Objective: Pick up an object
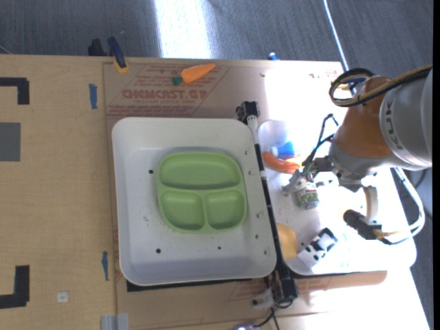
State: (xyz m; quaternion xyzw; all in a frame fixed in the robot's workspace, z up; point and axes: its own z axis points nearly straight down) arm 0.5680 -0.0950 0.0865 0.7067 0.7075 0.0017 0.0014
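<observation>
The arm (pixel 385 133) reaches in from the right and its gripper (pixel 302 179) hangs low over the right bin (pixel 399 253), which is washed out by strong light; just under the gripper there is a small round grey-green object (pixel 307 196), perhaps a little jar, and it seems to touch the tool or be very near it; whether it sits between the fingers I cannot tell, and I cannot tell either if the tool is apart or together; beside it lie an orange piece (pixel 280 162), a blue thing (pixel 285 148), a yellow lump (pixel 286 238) and a black-and-white block (pixel 317 245); the left bin (pixel 130 184) bears a green divided plate (pixel 201 190); I judge the step to be the grasp itself; the next move calls for a firm closing on the small object and then a straight lift, slowly, because the neighbours are close.
</observation>
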